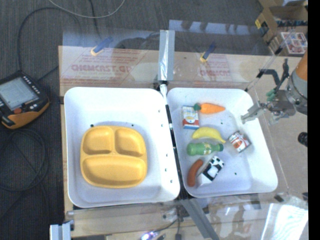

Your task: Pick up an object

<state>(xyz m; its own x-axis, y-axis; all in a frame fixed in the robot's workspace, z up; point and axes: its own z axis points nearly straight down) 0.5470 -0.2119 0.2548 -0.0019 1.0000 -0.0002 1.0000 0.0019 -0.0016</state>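
Nearest the lens, along the bottom edge, a metal frame (200, 219) is crossing below the two bins. Just above it, the left bin (75, 184) is holding a yellow divided tray (114, 156) with three compartments, two small ones at the top and one long one below; the tray is lying flat near the middle of that bin.

The right bin (260, 179) is holding the small toy foods. Lowest in it, a red sausage (195, 172) is lying at a slant, and a black-and-white carton (213, 168) is sitting just beside it on its right. Above them, a green bottle (204, 147) with a yellow cap is lying on its side, and a yellow banana (209, 133) is curving just above it, close to touching. A small red-and-white can (239, 142) is lying tilted to the right of the banana. Farther up, a small juice box (190, 117) with an orange-and-white face is sitting near the divider, and an orange carrot (209, 108) with a green tip is lying just beside its upper right corner.

The gripper (248, 116) is hanging at the right bin's upper right rim, apart from all the objects; nothing is sitting between its fingers, and whether they are apart or together I cannot tell.

A black handheld controller (20, 96) is resting on the carpet at the far left.
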